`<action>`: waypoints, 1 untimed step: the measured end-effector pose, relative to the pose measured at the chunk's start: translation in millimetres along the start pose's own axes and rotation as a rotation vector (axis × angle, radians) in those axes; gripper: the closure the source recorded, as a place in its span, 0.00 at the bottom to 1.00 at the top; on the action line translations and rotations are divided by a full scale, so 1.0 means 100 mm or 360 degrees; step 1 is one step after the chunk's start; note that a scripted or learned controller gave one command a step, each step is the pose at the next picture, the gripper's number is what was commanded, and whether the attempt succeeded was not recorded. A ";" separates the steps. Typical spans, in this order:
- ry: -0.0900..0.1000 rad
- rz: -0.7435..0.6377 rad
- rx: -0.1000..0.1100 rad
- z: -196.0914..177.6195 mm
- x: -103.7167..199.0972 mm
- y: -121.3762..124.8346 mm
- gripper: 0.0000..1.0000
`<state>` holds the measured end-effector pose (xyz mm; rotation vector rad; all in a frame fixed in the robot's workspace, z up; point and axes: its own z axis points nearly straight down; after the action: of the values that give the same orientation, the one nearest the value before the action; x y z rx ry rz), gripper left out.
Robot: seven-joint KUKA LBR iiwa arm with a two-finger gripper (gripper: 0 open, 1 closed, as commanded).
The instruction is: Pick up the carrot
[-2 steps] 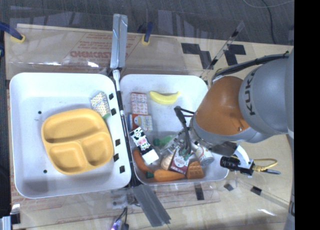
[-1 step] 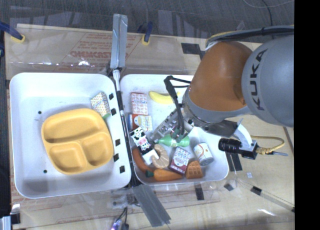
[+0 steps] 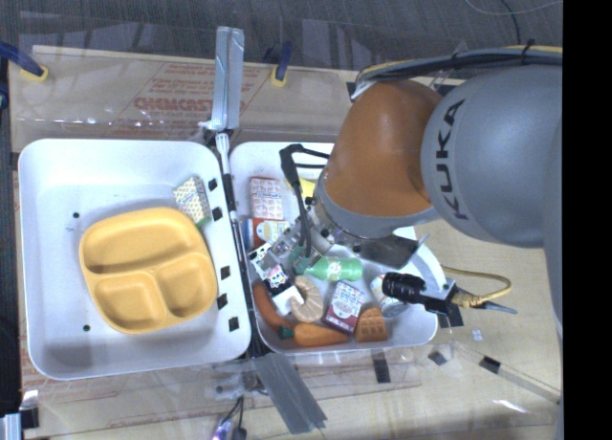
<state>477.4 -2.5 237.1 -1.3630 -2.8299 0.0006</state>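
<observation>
Near right bin's front wall, orange carrot, lying flat

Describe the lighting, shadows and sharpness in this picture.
Camera view: even overhead light, soft shadow under the yellow tray in the left bin; the arm shades the right bin, so the carrot lies in dimmer light; clutter near the gripper is slightly soft, labels unreadable.

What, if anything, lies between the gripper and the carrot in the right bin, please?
The carrot lies along the right bin's front wall. A round tan toy and small packets lie between it and the gripper, crowding it.
</observation>
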 end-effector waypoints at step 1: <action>0.0000 0.0001 0.0000 0.00 0.00 0.00 0.00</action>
<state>477.3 -2.6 237.1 -1.3635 -2.8297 0.0008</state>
